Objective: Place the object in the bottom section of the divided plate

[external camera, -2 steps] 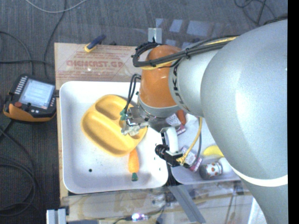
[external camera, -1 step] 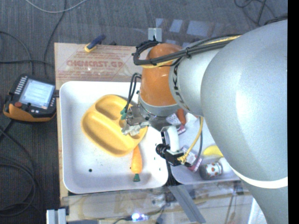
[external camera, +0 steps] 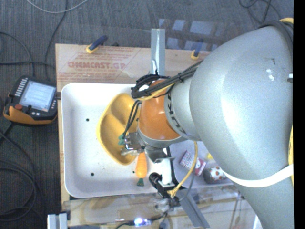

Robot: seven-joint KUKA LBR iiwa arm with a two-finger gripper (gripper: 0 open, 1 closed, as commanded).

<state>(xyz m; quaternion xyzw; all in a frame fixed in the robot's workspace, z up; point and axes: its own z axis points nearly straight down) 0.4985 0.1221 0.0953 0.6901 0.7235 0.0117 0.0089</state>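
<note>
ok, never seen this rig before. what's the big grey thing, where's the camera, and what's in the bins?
The big grey shape is a robot arm with an orange band above its wrist; it reaches in from the right of the picture. The single camera is fixed above the bench and looks down at a slant, so the arm hides much of the scene, its gripper included.

Below it is a shallow white bin holding a yellow divided plate, partly covered by the wrist. A small carrot-like toy lies in the bin at the plate's lower edge. To the right, a few small items sit in the second bin. The orange-edged handheld screen on the floor at left looks like a control pendant.
</note>
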